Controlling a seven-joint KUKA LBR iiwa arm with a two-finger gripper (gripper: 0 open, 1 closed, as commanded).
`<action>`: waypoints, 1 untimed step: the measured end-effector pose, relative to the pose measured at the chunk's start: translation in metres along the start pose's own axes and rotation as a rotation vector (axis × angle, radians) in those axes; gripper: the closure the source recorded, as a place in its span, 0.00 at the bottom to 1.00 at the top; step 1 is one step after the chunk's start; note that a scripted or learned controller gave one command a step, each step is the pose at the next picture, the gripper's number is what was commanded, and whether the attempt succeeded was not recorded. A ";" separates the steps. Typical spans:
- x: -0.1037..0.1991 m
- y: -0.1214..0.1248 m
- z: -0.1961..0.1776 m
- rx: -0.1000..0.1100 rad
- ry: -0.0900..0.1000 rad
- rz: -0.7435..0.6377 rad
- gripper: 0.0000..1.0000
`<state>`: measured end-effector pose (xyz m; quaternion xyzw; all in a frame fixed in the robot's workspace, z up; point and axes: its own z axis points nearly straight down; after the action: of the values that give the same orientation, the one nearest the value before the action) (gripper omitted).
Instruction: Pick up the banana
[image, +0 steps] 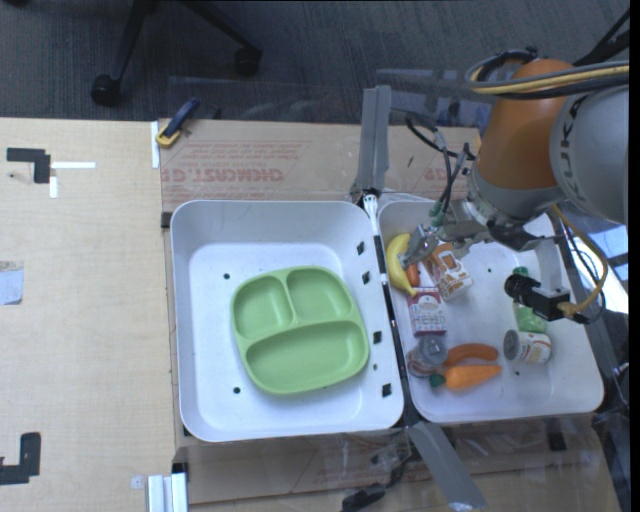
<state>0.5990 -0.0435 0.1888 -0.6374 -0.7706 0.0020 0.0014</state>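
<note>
Banana (399, 262) is seen in the right bin (580, 400), against its left wall, long axis running roughly up-down w/ a slight curve, lower tip pointing toward the carton (428, 312). Gripper (432, 240) is poised just beside its upper end, prob. lined up for a grasp; finger state can't be told. Nothing is seen between them. Green tray (300, 330) sits in the left bin (200, 300), well apart.

Yellow banana (398, 262), green divided plate (300, 329), white bins (195, 330), perhaps red-and-white carton (428, 311).
</note>
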 end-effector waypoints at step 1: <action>-0.003 -0.031 0.000 0.001 0.001 -0.062 0.00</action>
<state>0.5692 -0.0524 0.1888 -0.6131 -0.7900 0.0021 0.0022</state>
